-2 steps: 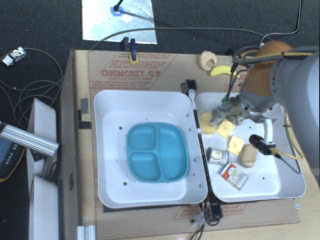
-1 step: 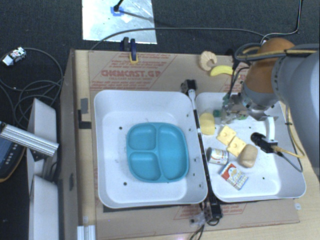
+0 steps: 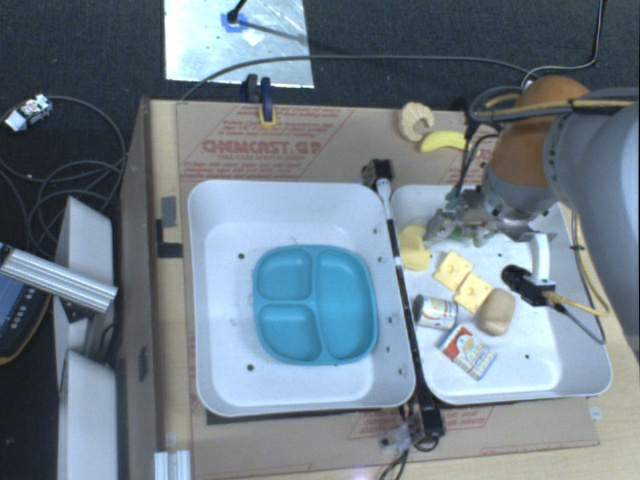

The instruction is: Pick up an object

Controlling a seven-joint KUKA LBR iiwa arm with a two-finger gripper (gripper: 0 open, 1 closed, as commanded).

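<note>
My hand point(image 3: 458, 224) hangs low over the far left corner of the right bin point(image 3: 545, 356), and I cannot tell from here whether it is spread or pressed together; nothing shows as gripped in it. Just beside it, toward the wall between the bins, lies a rounded yellow piece point(image 3: 413, 248). A little nearer the camera sit two pale yellow blocks, the first block point(image 3: 452, 268) touching the second block point(image 3: 473, 293) at a corner. Next to those are a small can point(image 3: 436, 312) on its side and a tan lump point(image 3: 495, 313), with a red and white carton point(image 3: 468, 352) lying flat in front of them. All of these rest on the floor of the right bin, apart from my hand. The left bin point(image 3: 225, 258) holds a blue divided plate point(image 3: 313, 303). Beyond the bins, on the desk point(image 3: 260, 148), lie a banana point(image 3: 442, 142) and a beige curled thing point(image 3: 415, 120).
</note>
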